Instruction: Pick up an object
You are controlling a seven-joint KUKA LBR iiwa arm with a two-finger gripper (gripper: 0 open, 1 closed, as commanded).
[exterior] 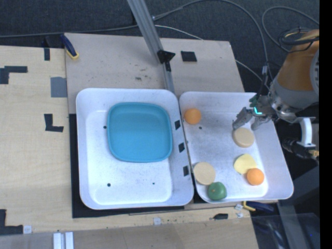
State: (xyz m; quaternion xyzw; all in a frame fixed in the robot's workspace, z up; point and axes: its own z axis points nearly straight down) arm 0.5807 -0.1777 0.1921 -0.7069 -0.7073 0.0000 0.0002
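Reaching in from the right, the grey arm with its orange band (298, 69) puts its hand (248, 119) over the far right part of the right bin (275, 160). Two dark fingers (240, 121) point down and to the left, spread a little apart, with nothing between them; the hand grips no object at this moment.

Directly on the near side of the fingertips, just beside them and possibly touching, lies a pale round disc (243, 137). That is the closest thing to the hand and looks the likeliest target. Since it is round and flat, it has no long axis to line up with, so the move ahead seems to turn on shifting the hand slightly nearward and dropping so the fingers straddle it.

Other pieces share the right bin: a small orange ball (192, 116) at the far left corner, well apart from the hand; a yellow piece (244, 163) with an orange ball (254, 177) touching its near right side; a second pale disc (204, 173) and a green ball (217, 191) just beside each other at the near left.

A blue tray (139, 132) sits in the left bin (91, 191). Both bins rest on the bench (31, 118).
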